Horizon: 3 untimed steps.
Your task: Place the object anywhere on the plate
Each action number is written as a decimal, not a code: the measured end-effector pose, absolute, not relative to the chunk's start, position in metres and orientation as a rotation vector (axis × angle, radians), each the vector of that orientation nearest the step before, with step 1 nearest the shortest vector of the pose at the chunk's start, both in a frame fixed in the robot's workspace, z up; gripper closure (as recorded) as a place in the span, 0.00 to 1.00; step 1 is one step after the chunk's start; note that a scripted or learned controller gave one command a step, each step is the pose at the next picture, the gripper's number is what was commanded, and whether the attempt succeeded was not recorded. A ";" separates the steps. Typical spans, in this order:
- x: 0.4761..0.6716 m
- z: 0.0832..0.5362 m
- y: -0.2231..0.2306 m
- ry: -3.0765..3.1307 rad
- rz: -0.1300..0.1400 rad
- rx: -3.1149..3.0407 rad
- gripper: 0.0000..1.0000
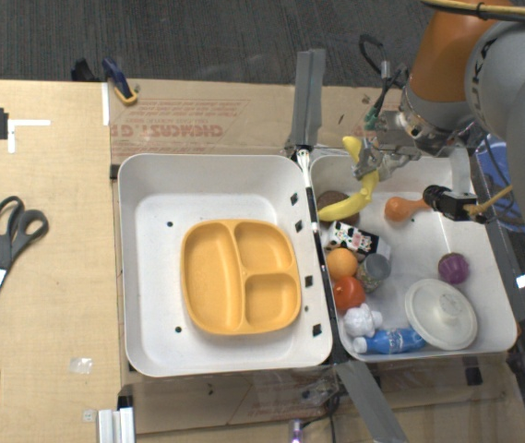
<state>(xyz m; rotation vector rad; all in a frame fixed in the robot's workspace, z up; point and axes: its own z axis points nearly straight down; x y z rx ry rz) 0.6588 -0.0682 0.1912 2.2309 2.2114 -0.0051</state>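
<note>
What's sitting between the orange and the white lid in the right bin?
In the camera view, a small grey cup-like item lies between the orange and the white lid, close beside the orange.

The grey arm (511, 63) reaches in from the right, its orange band (451, 40) just above the wrist, bent downward over the far end of the right bin (500, 326). The gripper (370, 166) hangs at that bin's far left corner, fingers pointing down and closed on a banana (354, 197) dangling below them.
</note>
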 end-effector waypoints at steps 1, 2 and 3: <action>0.608 0.191 0.038 2.266 -0.005 2.178 1.00; 0.608 0.191 0.037 2.264 -0.004 2.179 0.00; 0.609 0.200 0.036 2.263 -0.007 2.180 1.00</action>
